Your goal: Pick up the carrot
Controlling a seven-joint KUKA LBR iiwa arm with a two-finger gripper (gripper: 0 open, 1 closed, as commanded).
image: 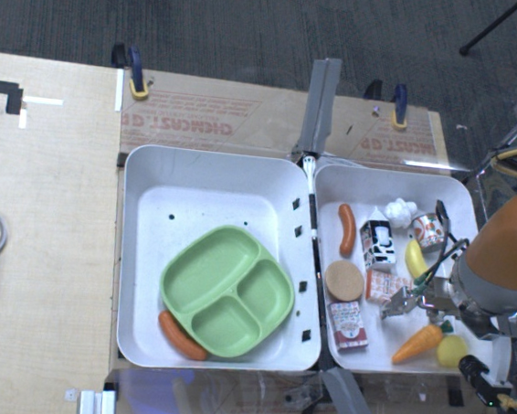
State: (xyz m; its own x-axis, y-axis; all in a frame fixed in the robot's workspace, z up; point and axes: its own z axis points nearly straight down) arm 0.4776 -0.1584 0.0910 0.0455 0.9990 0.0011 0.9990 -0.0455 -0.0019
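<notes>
You see pale wooden bench [36, 224] under dark carpeted floor [214, 13], cardboard sheet [222, 115] clamped at far edge. Left bin [133, 262] holds green divided plate [228, 291], sausage [182, 336] tucked at its near-left rim. Right bin [329, 191] holds second sausage [346, 229], round biscuit [344, 280], cartons, banana [416, 259]. Gripper [402, 303] hangs low over right bin, fingers spread, nothing between them. Carrot [418, 344] lies just below and right of gripper, apart from fingertips, lemon [452, 350] beside it.
</notes>
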